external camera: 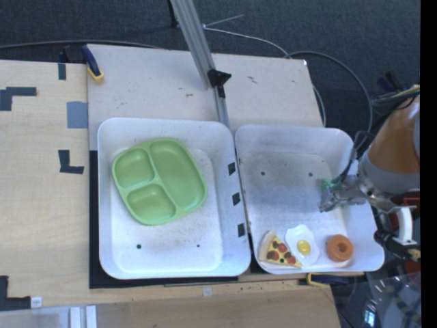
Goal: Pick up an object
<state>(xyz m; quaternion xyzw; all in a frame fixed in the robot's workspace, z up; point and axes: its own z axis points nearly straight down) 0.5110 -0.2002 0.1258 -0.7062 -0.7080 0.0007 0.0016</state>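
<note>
We see the gripper (332,200) low over the right bin (287,142), near its right wall, and we cannot tell its state from this angle. A small green thing (328,182) sits right against it, though we cannot tell whether it is held. Toward the bin's front edge lie a pizza slice (278,250), a fried egg (301,242) touching it, and a doughnut (339,248) just beside the egg, below the gripper. The left bin (109,203) holds a green divided plate (158,180). We can read no writing anywhere.
</note>
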